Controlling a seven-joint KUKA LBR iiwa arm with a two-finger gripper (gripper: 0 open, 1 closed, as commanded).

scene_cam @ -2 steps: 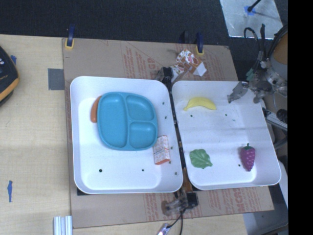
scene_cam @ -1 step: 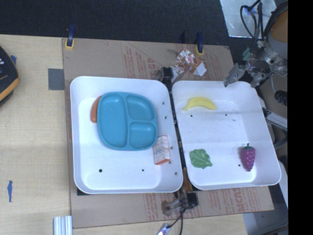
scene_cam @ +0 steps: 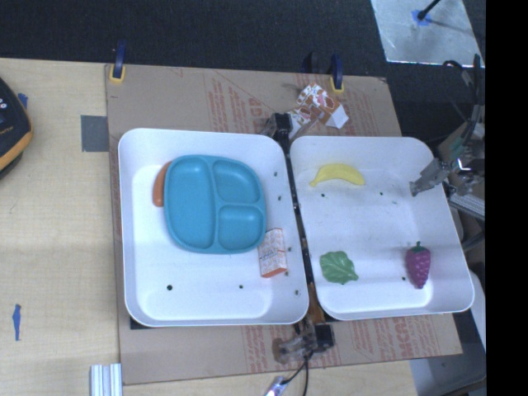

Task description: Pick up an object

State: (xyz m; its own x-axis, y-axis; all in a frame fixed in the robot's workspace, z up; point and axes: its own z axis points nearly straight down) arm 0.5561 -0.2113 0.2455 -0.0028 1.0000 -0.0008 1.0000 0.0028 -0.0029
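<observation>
Bins [scene_cam: 140,221] white. Plate [scene_cam: 215,204] light blue, three compartments. Orange thing [scene_cam: 157,186] peeking from under plate's left edge. Banana [scene_cam: 337,175] yellow. Leaf [scene_cam: 338,267] green. Grapes [scene_cam: 418,265] purple, green stem. Packet [scene_cam: 273,252] white with red-orange print. Wrapper [scene_cam: 318,104] red-white patterned. Desk [scene_cam: 49,246] pale wood; cardboard [scene_cam: 206,97] brown, red print. Clamps [scene_cam: 118,60] blue-yellow.

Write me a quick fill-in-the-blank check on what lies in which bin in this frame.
1. The blue divided plate lies in the ____ bin.
2. The banana lies in the right bin, toward its ____ edge.
3. Near the right bin's front edge, the green leaf lies to the ____ of the purple grapes.
4. The gripper sits at the right bin's ____ edge.

Missing words: left; far; left; right
</observation>
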